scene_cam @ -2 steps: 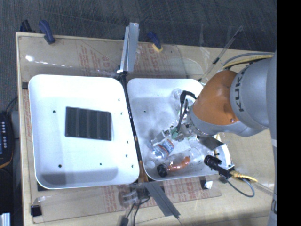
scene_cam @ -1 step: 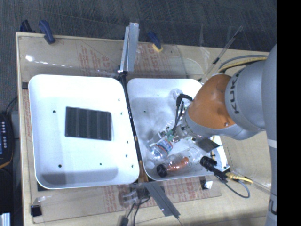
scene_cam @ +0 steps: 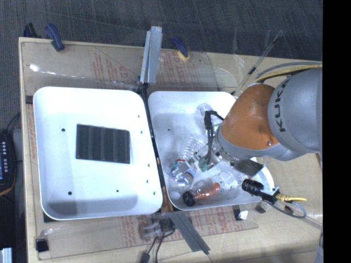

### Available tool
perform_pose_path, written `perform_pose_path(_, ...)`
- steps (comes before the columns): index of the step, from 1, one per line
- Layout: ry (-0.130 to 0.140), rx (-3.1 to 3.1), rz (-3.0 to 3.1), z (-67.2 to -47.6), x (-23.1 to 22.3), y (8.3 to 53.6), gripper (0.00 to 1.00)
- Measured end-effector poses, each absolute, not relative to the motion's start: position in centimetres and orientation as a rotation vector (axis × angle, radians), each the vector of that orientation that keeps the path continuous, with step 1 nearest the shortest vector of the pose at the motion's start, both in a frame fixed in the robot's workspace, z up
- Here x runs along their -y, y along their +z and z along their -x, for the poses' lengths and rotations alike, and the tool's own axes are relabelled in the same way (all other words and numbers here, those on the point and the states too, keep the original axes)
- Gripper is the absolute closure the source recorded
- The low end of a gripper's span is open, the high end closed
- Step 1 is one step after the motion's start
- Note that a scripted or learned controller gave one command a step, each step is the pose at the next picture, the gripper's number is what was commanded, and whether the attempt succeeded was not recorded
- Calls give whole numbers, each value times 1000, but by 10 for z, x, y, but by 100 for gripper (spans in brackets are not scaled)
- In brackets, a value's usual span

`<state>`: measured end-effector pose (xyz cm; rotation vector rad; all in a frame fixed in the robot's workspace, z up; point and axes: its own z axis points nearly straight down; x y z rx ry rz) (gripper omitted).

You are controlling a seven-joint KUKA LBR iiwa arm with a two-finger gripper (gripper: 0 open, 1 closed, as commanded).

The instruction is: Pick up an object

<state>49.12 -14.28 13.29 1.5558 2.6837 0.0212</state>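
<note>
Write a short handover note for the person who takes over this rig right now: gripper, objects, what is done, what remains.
Gripper: low in the right bin, among the objects; nothing visibly held.
Objects: clear plastic bottles and an orange-tinted bottle with a dark cap, piled at the right bin's near end.
Left bin: holds a dark grated panel.
Done: no pick yet.
Left: grasp one object and lift it.
</note>
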Motion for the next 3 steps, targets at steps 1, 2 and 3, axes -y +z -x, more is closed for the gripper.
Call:
perform_pose_path(1, 19, -2607, -1678, -596, 175, 112, 0)
perform_pose_path(2, 0, -2633, -1708, -560, 143, 93, 0)
perform_pose_path(3, 0, -2636, -1703, -561, 142, 103, 100)
